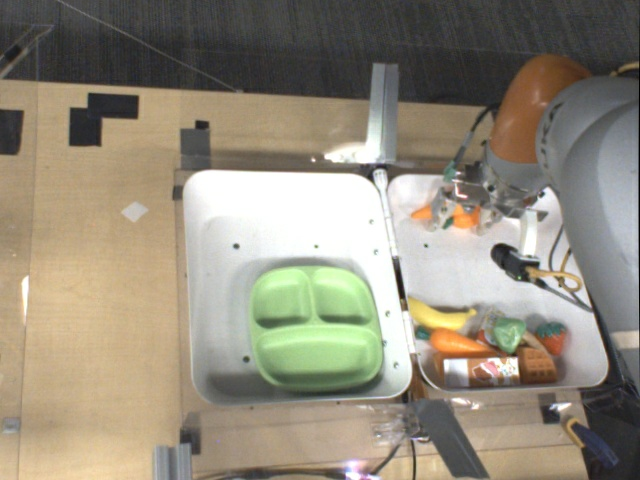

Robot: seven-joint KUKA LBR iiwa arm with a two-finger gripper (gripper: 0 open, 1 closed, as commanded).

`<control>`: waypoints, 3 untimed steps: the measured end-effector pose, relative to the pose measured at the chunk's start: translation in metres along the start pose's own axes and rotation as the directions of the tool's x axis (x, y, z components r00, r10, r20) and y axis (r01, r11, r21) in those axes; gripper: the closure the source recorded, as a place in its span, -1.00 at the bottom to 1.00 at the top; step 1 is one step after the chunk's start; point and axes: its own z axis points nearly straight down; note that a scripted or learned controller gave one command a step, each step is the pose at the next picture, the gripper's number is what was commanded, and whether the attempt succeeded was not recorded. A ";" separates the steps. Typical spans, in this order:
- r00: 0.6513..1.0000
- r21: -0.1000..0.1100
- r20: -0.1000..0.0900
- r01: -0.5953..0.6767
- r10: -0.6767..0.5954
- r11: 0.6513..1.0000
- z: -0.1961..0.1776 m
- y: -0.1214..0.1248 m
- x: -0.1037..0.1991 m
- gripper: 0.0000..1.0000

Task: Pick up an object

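- the gripper [458,211] is reaching down into the far end of the right bin [598,366], right over a small orange object [462,218] lying by the bin's back wall
- the orange object is showing between the two fingers, so the hand is looking narrowed around it; whether the pads are truly gripping it is a judgement i am making from the slanted view, not something plain
- a second bit of orange is peeking out on the left of the fingers, and i cannot tell whether it is part of the same thing or another piece
- to do this step well, the arm is needing to rise straight up, slowly, keeping the squeeze steady so the small thing is not slipping out
- the back wall is sitting very near, so any sideways drift is risking a knock against it
- the other items, a banana [440,315], a carrot [462,343] and a bottle [482,371], are lying well apart at the near end, so they are not getting in the way
- the left bin [215,208] is holding a green tray [315,325], well clear of the work
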 end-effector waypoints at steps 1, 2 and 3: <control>1.000 0.003 -0.004 0.003 -0.003 1.000 -0.011 0.000 0.002 1.00; 0.999 -0.024 -0.009 -0.034 0.034 0.999 -0.097 -0.054 0.043 1.00; 0.999 -0.022 -0.009 -0.035 0.035 0.999 -0.097 -0.055 0.043 -1.00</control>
